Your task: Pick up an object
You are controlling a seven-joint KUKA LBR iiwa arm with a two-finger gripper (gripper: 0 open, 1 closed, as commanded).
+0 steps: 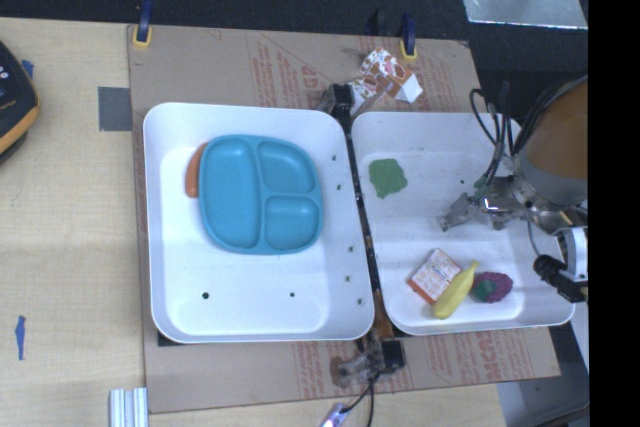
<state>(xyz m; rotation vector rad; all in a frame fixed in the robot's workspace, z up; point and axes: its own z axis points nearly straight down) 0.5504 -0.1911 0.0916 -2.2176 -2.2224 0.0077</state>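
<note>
left bin (170,215) holds a blue divided plate (262,194); right bin (420,135) holds green lump (387,177), carton (434,275), banana (453,292); gripper (462,213) released, grasping nothing.

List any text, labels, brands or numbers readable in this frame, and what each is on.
None can be read.
Cardboard sheet under the bins: red printing, too blurred to read.
Small orange-and-white packet in the right bin: print too small to read.
Crumpled wrapper above the bins: red-and-white pattern, no legible words.

Even overhead light, soft focus, faint shadows
</note>
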